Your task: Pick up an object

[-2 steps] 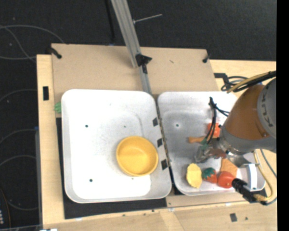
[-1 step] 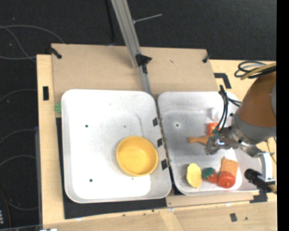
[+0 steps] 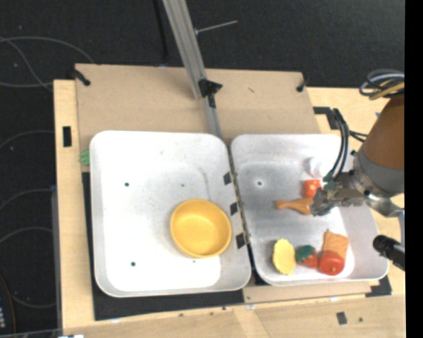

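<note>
A yellow bowl [image 3: 200,227] sits lower centre, in the left bin [image 3: 127,160]. In the right bin [image 3: 268,157], centre-right, lies a small orange toy [image 3: 294,205], probably light, stiff and slick; its narrow middle looks best to pinch. The tool [image 3: 323,201] is touching its right end; whether it is apart or together, I cannot tell.

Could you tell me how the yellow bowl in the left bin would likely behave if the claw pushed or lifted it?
The bowl looks like thin plastic, so probably light and stiff. It sits upright on the flat bin floor, so a push would likely slide it rather than tip it. Its smooth, rounded rim may slip from a pinch.
</note>
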### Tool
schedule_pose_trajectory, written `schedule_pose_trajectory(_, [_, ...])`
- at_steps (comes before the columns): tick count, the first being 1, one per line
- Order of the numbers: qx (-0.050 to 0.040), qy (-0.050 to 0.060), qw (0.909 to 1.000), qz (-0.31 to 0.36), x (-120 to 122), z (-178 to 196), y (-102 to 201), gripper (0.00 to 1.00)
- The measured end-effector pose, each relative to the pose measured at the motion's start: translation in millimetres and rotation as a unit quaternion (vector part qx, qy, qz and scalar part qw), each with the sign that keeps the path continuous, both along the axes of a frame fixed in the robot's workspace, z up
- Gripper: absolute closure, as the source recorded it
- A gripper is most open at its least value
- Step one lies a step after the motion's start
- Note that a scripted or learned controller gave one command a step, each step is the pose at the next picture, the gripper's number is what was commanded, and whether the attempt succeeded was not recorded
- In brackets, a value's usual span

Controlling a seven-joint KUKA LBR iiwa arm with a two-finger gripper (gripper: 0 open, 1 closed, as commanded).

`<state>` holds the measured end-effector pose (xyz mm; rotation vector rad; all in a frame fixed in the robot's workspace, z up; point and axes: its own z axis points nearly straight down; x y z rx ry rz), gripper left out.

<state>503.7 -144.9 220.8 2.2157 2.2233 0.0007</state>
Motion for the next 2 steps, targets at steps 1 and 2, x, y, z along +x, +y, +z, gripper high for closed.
schedule_pose_trajectory(1, [0.0015, 0.0, 1.0, 0.002, 30.2, -6.2, 48.4, 1.0])
schedule_pose_trajectory(2, [0.0013, -0.001, 1.0, 0.002, 68.0, 5.9, 88.0, 1.0])
